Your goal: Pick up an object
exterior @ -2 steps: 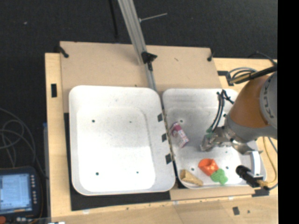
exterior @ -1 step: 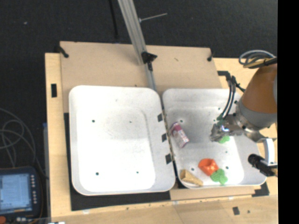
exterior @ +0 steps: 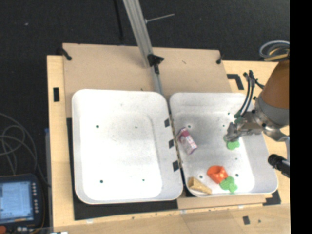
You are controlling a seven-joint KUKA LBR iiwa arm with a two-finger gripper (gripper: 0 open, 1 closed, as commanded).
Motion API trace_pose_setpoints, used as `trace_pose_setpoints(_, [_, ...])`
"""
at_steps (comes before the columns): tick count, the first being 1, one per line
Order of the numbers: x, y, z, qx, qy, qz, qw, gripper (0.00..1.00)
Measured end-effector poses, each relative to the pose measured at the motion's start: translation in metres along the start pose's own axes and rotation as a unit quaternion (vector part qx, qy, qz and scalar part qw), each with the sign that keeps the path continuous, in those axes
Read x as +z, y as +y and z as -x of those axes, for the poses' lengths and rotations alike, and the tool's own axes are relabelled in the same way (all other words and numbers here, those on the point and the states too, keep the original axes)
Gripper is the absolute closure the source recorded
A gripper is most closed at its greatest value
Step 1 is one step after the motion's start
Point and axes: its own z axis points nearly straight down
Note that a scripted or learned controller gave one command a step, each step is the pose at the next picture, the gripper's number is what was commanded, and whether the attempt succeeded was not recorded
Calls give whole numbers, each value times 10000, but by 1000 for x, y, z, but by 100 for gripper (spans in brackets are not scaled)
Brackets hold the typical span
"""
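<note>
Camera view: my gripper (exterior: 235, 133) sits low in the right bin (exterior: 204, 106), directly over a small green piece (exterior: 233, 144) near that bin's right side. The piece shows just under the fingertips. I cannot tell from this angle whether the fingers are spread or closed, nor whether the green piece is between them or merely beneath.

Other candidates in the same bin: a pink-and-white wrapped item (exterior: 187, 140) lying close to the inner wall, an orange lump (exterior: 217, 173) toward the near edge, a second green piece (exterior: 228, 185) touching or just beside the orange one, and a tan wedge (exterior: 199, 185) at the near corner. The left bin (exterior: 122, 145) carries nothing I need.

Handling guess for the green piece: small, light, probably plastic or foam, so weight is no concern. The risk is slip or a pinch-out, since a small rounded body can squirt sideways when the fingers close. I would take it across its widest part, fingers reaching down near the bin floor, centred over it.

The wrapped item looks soft and crinkly, likely slippery. The orange and green pair sit so close that a grasp there may catch both.
</note>
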Motion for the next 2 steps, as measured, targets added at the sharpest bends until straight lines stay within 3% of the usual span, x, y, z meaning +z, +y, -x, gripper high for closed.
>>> trace_pose_setpoints(1, [-54, 2, 1, -4, 0, 3, 10000, 100])
trace_pose_setpoints(2, [-40, 23, -47, -12, 8, -30, 10000, 100])
